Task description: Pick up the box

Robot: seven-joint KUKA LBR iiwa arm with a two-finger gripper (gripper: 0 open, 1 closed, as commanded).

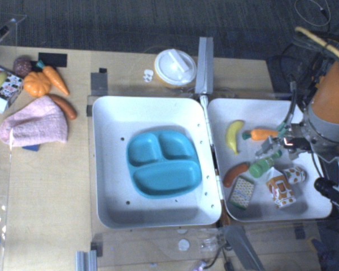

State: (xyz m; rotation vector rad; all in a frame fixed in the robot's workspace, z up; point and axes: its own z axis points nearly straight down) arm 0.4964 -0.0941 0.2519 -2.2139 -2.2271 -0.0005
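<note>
A small orange-and-white box [281, 190] lies near the front of the right bin [322, 209]. The gripper [276, 146] hangs over the middle of that bin, above a green bottle [265, 166] and just below an orange carrot [263, 134]. It is up and left of the box and apart from it. The grey arm with its orange band [334, 97] comes in from the right.
The right bin also holds a yellow banana [233, 135], a brown sausage [235, 174], a speckled grey-green packet [242, 192] and a small brown-and-white toy [294, 175]. A blue divided tray [164, 163] sits in the left bin [110, 151]. Toy food and a pink cloth [34, 124] lie on the bench at far left.
</note>
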